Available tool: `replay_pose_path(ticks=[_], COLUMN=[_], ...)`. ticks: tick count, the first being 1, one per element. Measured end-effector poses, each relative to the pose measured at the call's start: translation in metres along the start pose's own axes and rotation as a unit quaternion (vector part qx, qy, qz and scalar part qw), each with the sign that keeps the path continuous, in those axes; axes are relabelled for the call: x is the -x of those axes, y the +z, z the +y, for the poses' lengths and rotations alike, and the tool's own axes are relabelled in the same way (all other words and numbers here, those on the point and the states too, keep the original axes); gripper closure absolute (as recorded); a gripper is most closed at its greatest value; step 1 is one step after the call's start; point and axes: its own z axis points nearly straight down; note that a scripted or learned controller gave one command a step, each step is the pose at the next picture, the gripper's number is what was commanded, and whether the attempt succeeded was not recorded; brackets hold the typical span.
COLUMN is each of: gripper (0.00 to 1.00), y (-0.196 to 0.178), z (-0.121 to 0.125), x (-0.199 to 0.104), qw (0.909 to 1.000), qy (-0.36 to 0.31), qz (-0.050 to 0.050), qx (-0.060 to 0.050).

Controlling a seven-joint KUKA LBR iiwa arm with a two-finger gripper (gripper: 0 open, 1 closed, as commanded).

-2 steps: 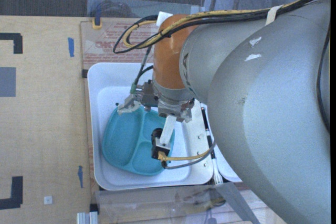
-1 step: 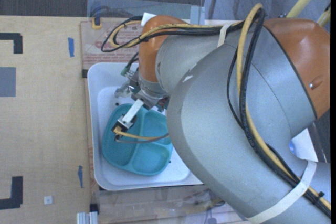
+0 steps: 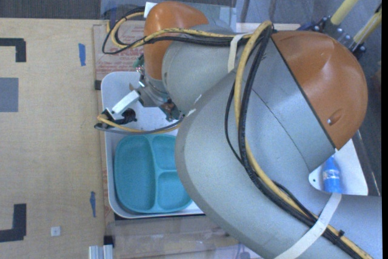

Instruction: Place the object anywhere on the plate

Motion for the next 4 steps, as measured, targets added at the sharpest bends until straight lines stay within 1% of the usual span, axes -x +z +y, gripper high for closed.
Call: replay_pose_path(ticks=[1,2,3,4], gripper=[0.00,0.00,0.00,1.00], y=[0.007,0.003,-0.049,-0.055], z=[-0.082,-0.100,-0.073,-0.073], x=[0.093,0.114,0.080,0.080], qw=[0.9938,0.9917,0.9489,0.9485], qy=[0.109,-0.125,-0.315,-0.316], qz=[0.021,0.028,0.018,0.015], qx=[0.004,0.014,0.013,0.012])
